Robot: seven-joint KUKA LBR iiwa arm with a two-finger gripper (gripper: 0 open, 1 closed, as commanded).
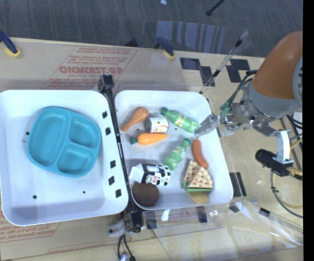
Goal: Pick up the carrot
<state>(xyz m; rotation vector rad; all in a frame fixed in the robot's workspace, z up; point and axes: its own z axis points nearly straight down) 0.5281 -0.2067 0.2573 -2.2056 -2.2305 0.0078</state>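
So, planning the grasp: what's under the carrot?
The carrot lies on the right bin's white floor, beside a small can. Anything directly beneath it is covered.

Lighting: bright, even, overhead. Shadows: soft and short beneath the toys in the right bin (pixel 218 162). Glare: mild sheen on white bin walls and the blue plate (pixel 64 140). Focus: moderate; slight softness throughout, arm (pixel 276 83) at right edge blurred, colours saturated.
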